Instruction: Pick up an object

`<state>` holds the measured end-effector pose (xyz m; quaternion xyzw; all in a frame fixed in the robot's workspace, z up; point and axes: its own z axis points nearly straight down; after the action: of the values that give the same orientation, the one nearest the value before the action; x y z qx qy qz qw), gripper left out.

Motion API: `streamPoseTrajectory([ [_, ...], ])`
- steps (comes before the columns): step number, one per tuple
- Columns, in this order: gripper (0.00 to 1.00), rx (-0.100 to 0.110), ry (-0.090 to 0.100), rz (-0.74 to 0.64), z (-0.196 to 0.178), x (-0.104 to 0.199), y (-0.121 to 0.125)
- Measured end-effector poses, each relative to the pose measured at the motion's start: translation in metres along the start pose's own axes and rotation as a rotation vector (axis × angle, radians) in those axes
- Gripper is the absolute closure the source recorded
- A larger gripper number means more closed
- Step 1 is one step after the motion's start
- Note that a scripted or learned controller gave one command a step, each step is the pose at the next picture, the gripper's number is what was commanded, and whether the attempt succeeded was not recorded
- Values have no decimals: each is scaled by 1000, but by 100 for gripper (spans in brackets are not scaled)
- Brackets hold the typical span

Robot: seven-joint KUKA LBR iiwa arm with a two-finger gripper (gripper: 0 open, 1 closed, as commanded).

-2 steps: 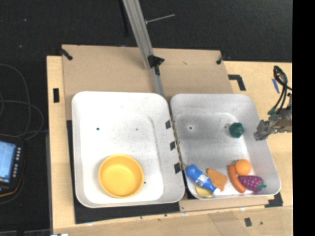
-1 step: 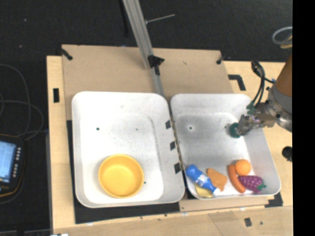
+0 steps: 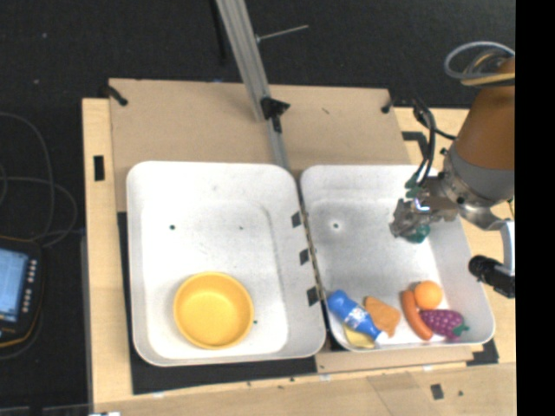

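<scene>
My gripper [image 3: 409, 224] hangs over the right part of the right bin [image 3: 355, 206], at the end of the grey arm with the orange band. A small teal thing [image 3: 421, 235] shows right at its tip; whether it is held I cannot make out. Along the right bin's near edge lie a blue bottle [image 3: 350, 312], a tan-orange piece [image 3: 382, 314], an orange ball [image 3: 427, 295], a red-orange carrot-like toy [image 3: 414, 316] and purple grapes [image 3: 444, 321]. These toys lie well below the gripper in the view, apart from it.
A yellow bowl [image 3: 213, 309] sits at the near side of the left bin [image 3: 208, 198]. A grey metal pole [image 3: 251, 63] slants down to the gap between the bins at the back. A tablet [image 3: 13, 289] lies off the bench at far left.
</scene>
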<state>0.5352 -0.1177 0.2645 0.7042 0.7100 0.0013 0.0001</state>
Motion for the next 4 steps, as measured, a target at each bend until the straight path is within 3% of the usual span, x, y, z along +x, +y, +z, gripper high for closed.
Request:
streamPoseTrajectory([
  [2, 100, -1, 0, 1, 1, 96, 5],
  [4, 100, 2, -2, 2, 12, 189, 28],
])
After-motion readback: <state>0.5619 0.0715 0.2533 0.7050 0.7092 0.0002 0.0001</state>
